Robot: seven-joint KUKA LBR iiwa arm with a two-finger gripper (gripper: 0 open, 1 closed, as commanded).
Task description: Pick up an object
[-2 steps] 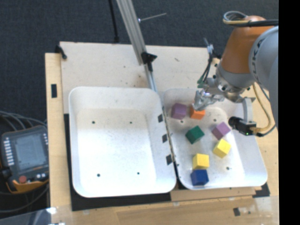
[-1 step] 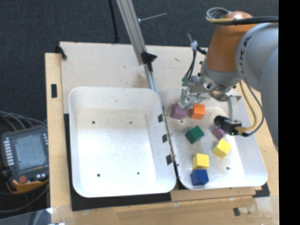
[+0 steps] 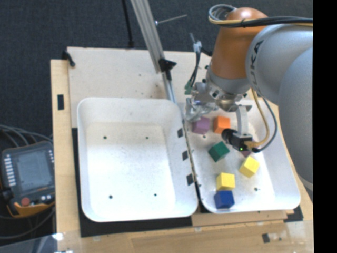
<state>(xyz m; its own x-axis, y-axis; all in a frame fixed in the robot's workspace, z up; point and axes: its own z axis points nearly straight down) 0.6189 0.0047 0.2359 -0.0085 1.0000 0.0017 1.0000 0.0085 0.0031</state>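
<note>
My gripper (image 3: 195,109) hangs over the far left corner of the right bin (image 3: 274,194), under the orange wrist band. A pink block (image 3: 200,125) lies just below it in the view, close to or touching its tip; I cannot tell which. An orange block (image 3: 222,123) sits right beside the pink one. Further toward the front lie a green block (image 3: 218,151), two yellow blocks (image 3: 249,166) (image 3: 226,181) and a blue block (image 3: 224,199).
The left bin (image 3: 131,157) stands next to the right one, their walls meeting along a ridge (image 3: 188,157). A slanted metal pole (image 3: 150,33) rises behind the bins. A black camera part with a green light (image 3: 238,140) hangs from the wrist over the blocks.
</note>
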